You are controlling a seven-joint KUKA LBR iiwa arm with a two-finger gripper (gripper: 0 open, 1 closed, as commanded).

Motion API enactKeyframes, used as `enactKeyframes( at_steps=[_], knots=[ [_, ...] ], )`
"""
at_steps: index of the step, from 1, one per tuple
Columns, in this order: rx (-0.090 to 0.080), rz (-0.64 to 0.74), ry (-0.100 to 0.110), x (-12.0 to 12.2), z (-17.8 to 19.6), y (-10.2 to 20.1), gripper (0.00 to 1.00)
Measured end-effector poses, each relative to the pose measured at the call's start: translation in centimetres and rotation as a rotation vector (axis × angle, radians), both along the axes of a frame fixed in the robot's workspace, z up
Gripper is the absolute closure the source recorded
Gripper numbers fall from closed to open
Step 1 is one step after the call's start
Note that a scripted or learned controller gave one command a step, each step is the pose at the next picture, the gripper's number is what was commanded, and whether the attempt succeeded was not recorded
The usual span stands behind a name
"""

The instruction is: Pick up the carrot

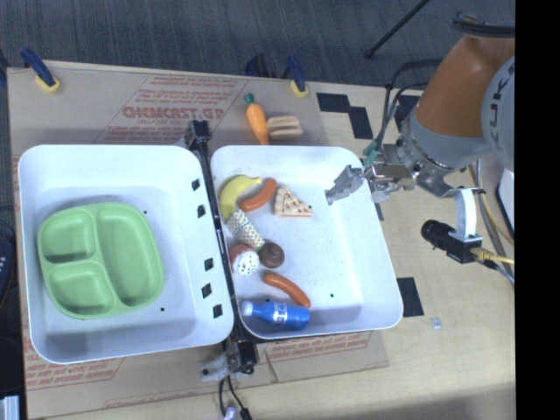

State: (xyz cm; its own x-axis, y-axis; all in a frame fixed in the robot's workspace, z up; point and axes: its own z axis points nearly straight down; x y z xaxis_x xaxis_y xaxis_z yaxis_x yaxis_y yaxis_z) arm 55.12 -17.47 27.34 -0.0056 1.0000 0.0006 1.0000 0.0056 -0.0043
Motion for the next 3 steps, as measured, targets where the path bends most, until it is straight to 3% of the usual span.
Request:
enactKeyframes(
  at_steps=[1,2,3],
  knots=[
    [0.0,-0.089,0.002,-3.4,-10.2,-3.7,0.0],
    [0.0,-0.339,-0.001,7.6,-17.3,-0.2,0.0],
    [-0.001,-0.534,0.0,10.5,-16.7,4.9,0.0]
  ],
)
